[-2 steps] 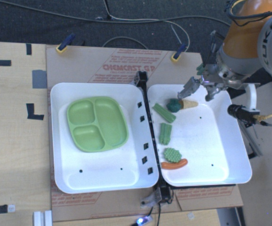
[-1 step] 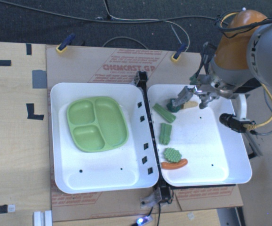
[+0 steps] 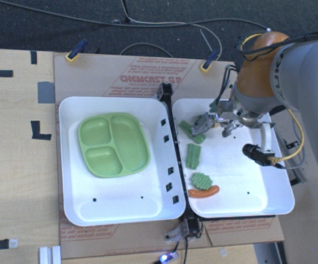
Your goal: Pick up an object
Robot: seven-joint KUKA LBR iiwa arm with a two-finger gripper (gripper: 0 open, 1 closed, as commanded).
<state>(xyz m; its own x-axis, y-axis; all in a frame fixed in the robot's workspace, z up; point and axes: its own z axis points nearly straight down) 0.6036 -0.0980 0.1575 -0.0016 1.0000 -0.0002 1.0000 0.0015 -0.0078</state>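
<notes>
In the right bin (image 3: 258,197) lie several toy foods. A green block (image 3: 187,130) rests near the bin's upper left, and a ridged green piece (image 3: 193,155) lies just below it. Further down sit a knobbly green piece (image 3: 201,180) and an orange carrot-like stick (image 3: 203,192). My gripper (image 3: 202,124) hangs low over the upper left of this bin, its tip right beside the green block. I see nothing clearly held between its fingers.
The left bin (image 3: 115,202) holds a green divided plate (image 3: 114,144). A black divider (image 3: 173,153) runs between the bins. A black cable (image 3: 261,154) loops over the right bin's right side. Yellow clamps (image 3: 76,49) sit at the board's back.
</notes>
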